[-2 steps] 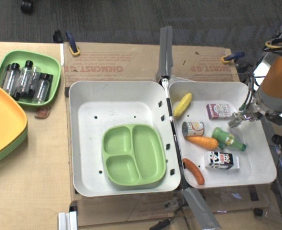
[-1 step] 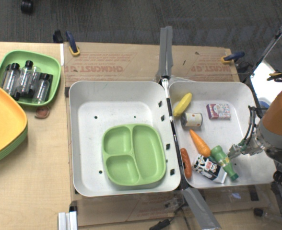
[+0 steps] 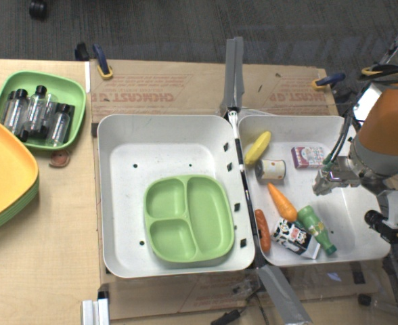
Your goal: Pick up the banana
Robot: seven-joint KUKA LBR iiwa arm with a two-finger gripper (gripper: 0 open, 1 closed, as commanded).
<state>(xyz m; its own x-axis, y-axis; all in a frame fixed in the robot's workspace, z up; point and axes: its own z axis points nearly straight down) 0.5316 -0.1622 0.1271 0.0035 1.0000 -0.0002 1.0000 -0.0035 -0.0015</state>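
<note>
The banana point(image 3: 257, 147) lies in the right bin point(image 3: 361, 252), at its upper left corner.

The hand point(image 3: 324, 183) hovers over the same bin, well apart from the banana; I cannot tell its state. The cardboard point(image 3: 158, 95) under the bins shows mirrored print, maybe "CHEMCUT". The pink box point(image 3: 308, 156) has unreadable writing.

Dark grey carpeted floor point(image 3: 185, 12) seen beyond the bench, black chair castor point(image 3: 38, 7) noted at upper left, light wooden bench top point(image 3: 36, 263) lit evenly, brown flattened cardboard sheet point(image 3: 165, 90) laid beneath the bins, blue spring clamps point(image 3: 103, 61) fixed at its far edge
</note>
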